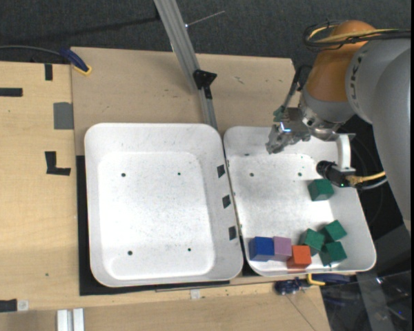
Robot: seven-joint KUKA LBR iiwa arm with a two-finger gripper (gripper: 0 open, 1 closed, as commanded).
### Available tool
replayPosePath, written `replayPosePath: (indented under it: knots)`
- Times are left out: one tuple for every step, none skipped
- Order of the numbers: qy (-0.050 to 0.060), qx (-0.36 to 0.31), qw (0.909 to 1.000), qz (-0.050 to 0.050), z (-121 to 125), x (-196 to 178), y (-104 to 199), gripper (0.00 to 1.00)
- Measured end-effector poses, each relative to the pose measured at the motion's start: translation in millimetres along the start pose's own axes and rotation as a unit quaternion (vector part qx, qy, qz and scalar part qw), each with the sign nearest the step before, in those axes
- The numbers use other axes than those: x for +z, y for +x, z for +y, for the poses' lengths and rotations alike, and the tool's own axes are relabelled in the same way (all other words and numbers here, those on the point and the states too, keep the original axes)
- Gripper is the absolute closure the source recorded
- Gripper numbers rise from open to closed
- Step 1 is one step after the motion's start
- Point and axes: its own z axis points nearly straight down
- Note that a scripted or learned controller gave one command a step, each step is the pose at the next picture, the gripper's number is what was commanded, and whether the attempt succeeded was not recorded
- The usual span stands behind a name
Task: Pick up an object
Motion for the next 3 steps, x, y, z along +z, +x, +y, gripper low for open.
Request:
replayPosePath:
  knots:
    - [0.0, 0.0, 1.0, 0.0, 1, -46, 0, 1.0]
    - [0.004, -0.001, 1.0, 0.001, -23, -40, 44, 1.0]
    - [0.004, -0.003, 1.0, 0.002, -49, -45, 103, 1.0]
